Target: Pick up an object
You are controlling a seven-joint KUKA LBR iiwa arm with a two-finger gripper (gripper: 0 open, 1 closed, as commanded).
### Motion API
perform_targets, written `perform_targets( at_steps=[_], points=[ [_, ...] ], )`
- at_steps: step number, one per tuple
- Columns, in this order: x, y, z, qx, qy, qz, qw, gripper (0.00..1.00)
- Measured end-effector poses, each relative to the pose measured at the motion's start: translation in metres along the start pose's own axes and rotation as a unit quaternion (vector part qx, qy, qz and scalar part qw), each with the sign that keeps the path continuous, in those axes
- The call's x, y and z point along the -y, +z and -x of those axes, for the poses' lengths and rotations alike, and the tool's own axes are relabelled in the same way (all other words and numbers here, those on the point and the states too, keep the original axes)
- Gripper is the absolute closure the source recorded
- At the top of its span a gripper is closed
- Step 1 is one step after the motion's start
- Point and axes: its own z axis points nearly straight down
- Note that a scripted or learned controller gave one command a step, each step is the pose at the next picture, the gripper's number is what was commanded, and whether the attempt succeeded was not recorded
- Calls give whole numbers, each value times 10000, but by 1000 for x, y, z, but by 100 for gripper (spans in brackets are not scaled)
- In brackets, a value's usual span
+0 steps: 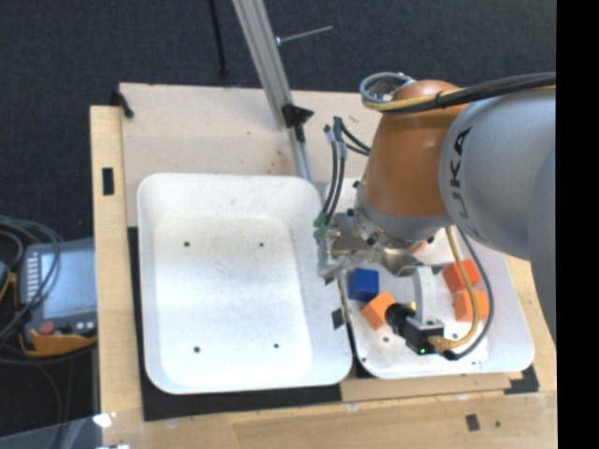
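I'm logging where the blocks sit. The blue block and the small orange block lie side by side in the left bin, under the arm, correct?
Not quite: the camera view shows the blue block and the small orange block side by side in the right bin, under the arm, not in the left bin.

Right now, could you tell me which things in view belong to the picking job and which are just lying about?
Belonging to the job:
- gripper
- blue block
- orange block
- orange piece
- right bin

Just lying about:
- left bin
- metal rail
- handheld controller
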Motion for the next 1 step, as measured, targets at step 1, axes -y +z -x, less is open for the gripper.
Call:
perform_targets(
  at_steps=[1],
  points=[
    [-6, 22, -45, 7, 11, -22, 10000, 100]
  ],
)
